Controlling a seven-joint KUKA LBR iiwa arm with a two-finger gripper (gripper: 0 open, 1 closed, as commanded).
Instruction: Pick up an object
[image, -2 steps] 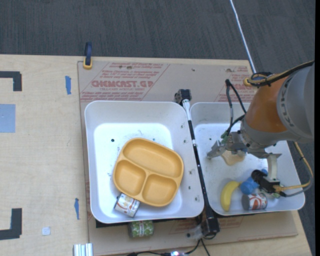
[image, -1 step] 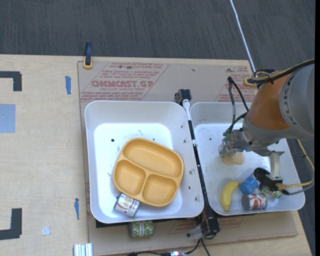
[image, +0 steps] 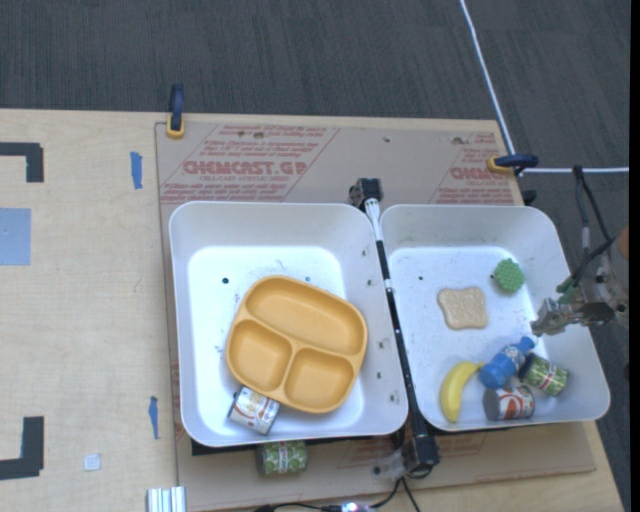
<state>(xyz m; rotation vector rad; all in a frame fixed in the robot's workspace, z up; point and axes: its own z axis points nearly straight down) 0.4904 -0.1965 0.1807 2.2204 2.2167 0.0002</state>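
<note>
In the right bin (image: 430, 235) lie a green knobbly ball (image: 508, 275), a slice of toast (image: 463, 307), a banana (image: 455, 389), a blue bottle (image: 505, 364), a green can (image: 546, 376) and a red and grey can (image: 510, 403). My gripper (image: 551, 318) hangs at that bin's right side, just above the blue bottle and the green can and below the green ball. Nothing shows in its grasp.
The left bin (image: 200, 250) holds a yellow divided plate (image: 296, 343) with a small can (image: 253, 410) lying at its lower left corner. Another green can (image: 284, 458) rests on the board outside, in front of the left bin. A black divider (image: 387, 290) separates the bins.
</note>
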